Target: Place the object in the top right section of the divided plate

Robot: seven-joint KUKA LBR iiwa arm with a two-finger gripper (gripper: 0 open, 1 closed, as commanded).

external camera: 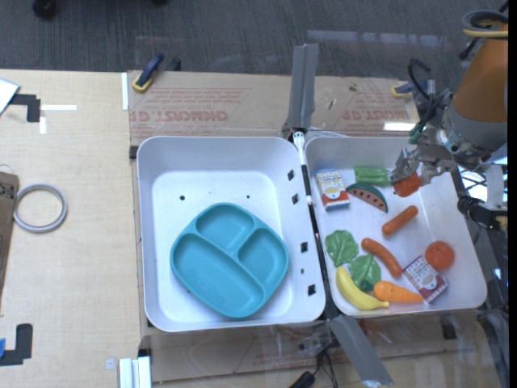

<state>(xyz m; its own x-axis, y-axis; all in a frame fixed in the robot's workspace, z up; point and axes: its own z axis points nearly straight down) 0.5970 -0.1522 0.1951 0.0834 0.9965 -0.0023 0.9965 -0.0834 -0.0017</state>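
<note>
Fingers (406,176) of the gripper are seen over the upper right part of the right bin (477,293), and a small red-orange toy piece (407,186) is gripped between them, lifted a little above the bin floor. Just to the left of the fingers a green toy vegetable (371,174) is laid flat, with a watermelon slice (367,196) below it and a small white carton (332,189) further left. Below the fingers an orange sausage (400,220) is set at a slant, and lower still a second sausage (381,256), a tomato (439,255), a red snack packet (425,279), a carrot (397,293), a banana (357,292) and two green leaves (342,246) are scattered over the bin floor. Far to the left of the fingers, in the left bin (153,217), the teal divided plate (230,259) is laid at a tilt to the bin walls; nothing is seen in its three sections. A roll of tape (38,207) is laid on the counter (73,297), well beyond the left bin.
</note>
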